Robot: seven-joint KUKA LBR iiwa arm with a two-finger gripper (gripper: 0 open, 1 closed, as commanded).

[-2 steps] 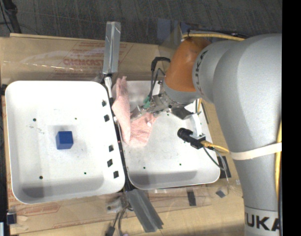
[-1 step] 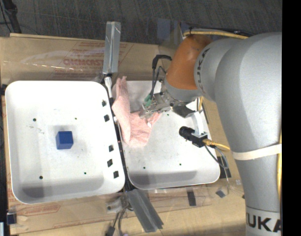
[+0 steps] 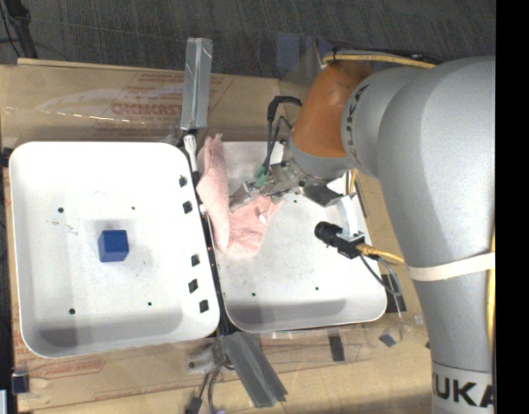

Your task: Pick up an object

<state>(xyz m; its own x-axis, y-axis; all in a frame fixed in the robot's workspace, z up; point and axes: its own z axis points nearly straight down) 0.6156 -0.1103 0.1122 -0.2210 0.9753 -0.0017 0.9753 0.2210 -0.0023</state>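
Note:
A pink cloth (image 3: 228, 203) lies crumpled along the left wall of the right bin (image 3: 299, 304), reaching from the bin's back edge to about its middle. My gripper (image 3: 266, 183) is low over the cloth's right side, at the back of that bin, and its metal tip seems to touch the fabric. A bit of green shows by the tip. The wrist and orange band (image 3: 326, 119) hide most of the gripper. A blue cube (image 3: 114, 245) sits alone in the left bin (image 3: 40, 171), left of its middle.
The big grey arm (image 3: 437, 197) covers the right bin's right side and the bench beyond it. A black connector with a yellow cable (image 3: 340, 240) hangs over the right bin. A grey divider (image 3: 195, 84) runs between the bins.

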